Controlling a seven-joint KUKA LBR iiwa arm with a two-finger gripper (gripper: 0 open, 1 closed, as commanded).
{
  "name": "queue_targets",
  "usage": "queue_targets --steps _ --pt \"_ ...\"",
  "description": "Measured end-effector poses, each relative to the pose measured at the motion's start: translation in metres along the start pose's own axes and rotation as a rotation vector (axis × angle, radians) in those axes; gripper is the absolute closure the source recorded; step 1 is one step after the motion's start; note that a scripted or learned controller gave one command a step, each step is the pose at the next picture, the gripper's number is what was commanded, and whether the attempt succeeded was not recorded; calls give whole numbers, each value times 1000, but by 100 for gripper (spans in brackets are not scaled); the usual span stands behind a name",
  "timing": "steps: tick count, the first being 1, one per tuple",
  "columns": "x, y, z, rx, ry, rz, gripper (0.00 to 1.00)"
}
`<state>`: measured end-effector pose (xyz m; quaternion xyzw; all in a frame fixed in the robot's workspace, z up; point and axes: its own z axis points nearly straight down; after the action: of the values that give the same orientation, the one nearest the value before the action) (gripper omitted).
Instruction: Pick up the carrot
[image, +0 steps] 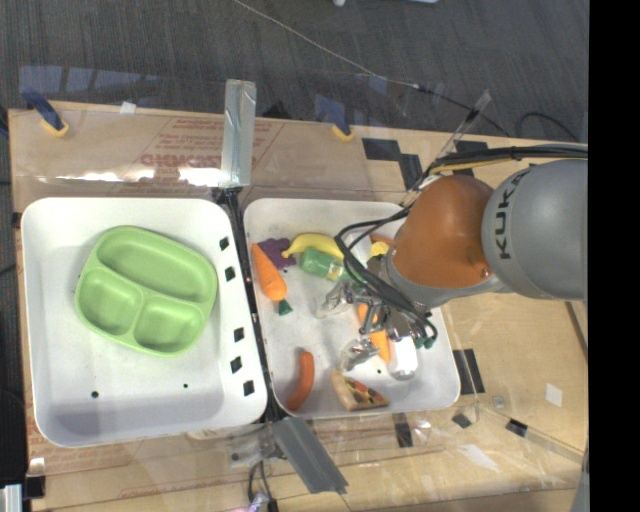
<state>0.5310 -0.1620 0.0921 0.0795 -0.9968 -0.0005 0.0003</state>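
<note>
The carrot (269, 272), orange with a small green end (285, 307), lies along the left side of the right bin (420, 398), close to the wall between the bins. My gripper (378, 338) hangs low over the right half of that bin, well to the right of the carrot and apart from it. A second small orange piece (381, 346) shows right at the gripper's tip, partly hidden by the gripper's metal parts and cables. Whether it is gripped is unclear.
Around the gripper lie a yellow banana (312, 243), a green item (320, 264), a purple piece (270, 246), a reddish sausage (302, 378), a pizza slice (358, 393) and a white object (403, 361). The left bin (60, 400) holds a green divided plate (148, 290).
</note>
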Motion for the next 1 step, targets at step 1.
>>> queue_targets --steps 1 --pt "-2 2 -10 0 -1 -5 100"
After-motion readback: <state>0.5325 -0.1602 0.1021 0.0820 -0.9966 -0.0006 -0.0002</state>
